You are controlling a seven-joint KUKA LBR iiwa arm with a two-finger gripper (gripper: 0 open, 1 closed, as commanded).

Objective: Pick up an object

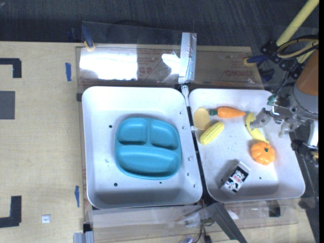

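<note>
Banana (254,129) lies in the right bin (283,189) — the pincer (271,116) just above it; grip state unclear.

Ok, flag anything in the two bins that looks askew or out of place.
Nothing looks spilled or damaged. The small black-and-white box lies tilted in the right bin. The corn, carrot and orange pumpkin lie loosely scattered there. The blue divided tray sits flat in the left bin.
</note>
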